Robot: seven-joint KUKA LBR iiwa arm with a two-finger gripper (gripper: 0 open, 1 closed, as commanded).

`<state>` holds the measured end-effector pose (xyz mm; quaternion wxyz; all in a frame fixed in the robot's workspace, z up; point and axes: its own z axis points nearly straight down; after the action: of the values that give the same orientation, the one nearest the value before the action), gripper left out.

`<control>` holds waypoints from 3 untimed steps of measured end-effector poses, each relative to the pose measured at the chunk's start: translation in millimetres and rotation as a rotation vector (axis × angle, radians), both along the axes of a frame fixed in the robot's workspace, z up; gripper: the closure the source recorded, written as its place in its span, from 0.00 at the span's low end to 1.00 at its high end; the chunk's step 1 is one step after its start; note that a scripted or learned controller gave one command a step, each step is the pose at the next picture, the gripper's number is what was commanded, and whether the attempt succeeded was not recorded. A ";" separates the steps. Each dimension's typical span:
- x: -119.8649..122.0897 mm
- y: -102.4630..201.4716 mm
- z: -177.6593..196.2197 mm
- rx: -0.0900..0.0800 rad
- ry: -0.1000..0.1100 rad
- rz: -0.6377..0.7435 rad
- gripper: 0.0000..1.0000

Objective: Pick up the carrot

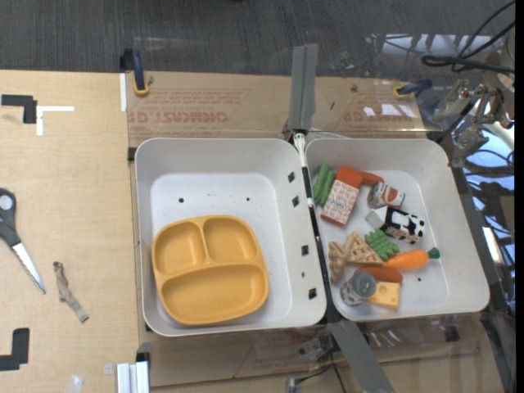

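Where the right bin (458, 219) crowds with toys, the carrot (407, 259) lies near its front.
Green leaves (380, 243) and a cheese wedge (386, 295) touch it; the gripper (479, 109), possibly among cables over the desk (65, 219), can't be read.

Lab: taped bench (65, 219), cables (483, 31)

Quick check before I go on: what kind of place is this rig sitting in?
Most likely a robotics lab workbench, not a kitchen. Two white bins sit on cardboard, the food such as the carrot looks like toys, and scissors and loose cables lie around.
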<state>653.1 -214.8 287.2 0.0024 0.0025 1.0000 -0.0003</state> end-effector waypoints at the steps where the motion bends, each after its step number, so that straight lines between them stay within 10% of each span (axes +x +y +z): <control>1: -39.1 -7.5 -172.4 -0.002 -0.016 -0.258 0.00; 3: -159.1 -6.0 -179.2 -0.010 -0.035 -0.101 0.00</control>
<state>494.0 -220.8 108.0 0.0199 0.0530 0.9984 -0.0057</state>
